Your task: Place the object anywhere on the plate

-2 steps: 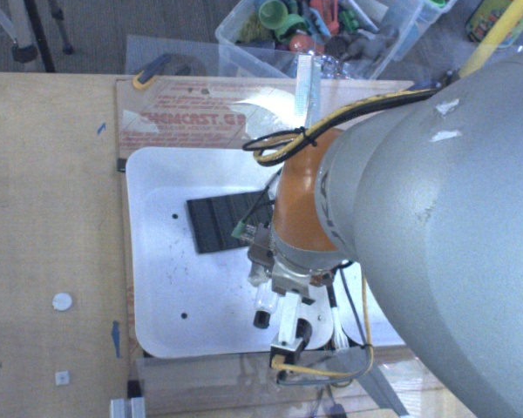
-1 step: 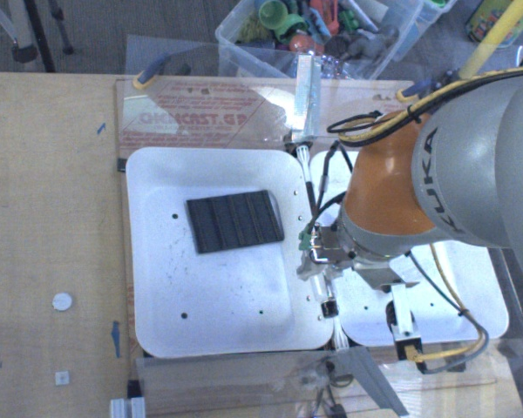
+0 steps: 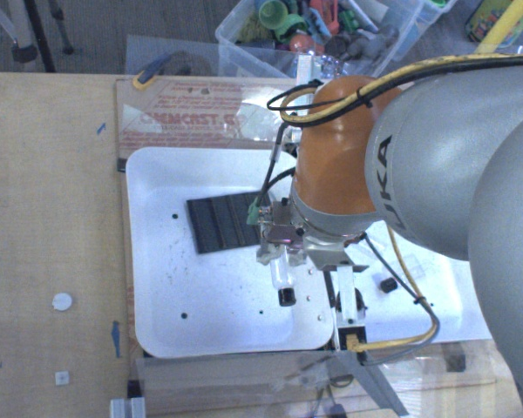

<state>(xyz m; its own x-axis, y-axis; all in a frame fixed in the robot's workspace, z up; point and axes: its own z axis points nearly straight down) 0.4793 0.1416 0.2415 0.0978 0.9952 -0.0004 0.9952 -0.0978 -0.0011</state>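
Looking down, camera view: risking a drop onto bare floor of left bin [image 3: 157, 259], with gripper [image 3: 284, 287] poised just right of dark ribbed plate [image 3: 220, 223] rather than over it. Cannot tell whether clenched or released, nor whether carrying anything. Left bin holding plate; right bin [image 3: 449, 307] holding small black object [image 3: 388, 283], well apart from plate, ungrasped.

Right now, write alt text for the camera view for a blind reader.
A grey robot arm with an orange band hangs its end effector low over the left white bin, just right of a dark ribbed plate lying on the bin floor. A small dark object sits in the right bin.
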